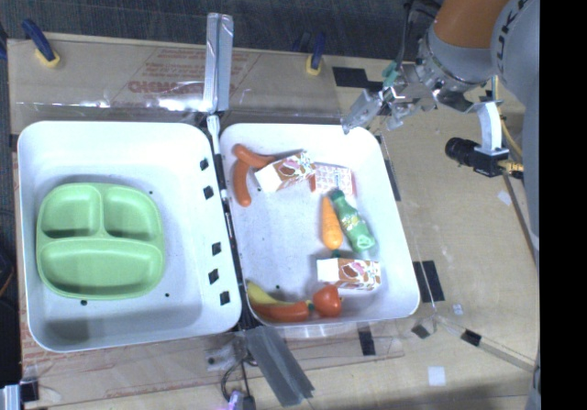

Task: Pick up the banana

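The left bin (55, 147) holds a green divided plate (101, 238). In the right bin (390, 206), the banana (260, 293) lies at the near left corner, half-buried under a red sausage (282, 311) touching a tomato (327, 302). A grab there may catch the sausage or the bin wall instead. The hand (371, 111) hovers empty, fingers apart, above the bin's far right corner, well apart from the banana.
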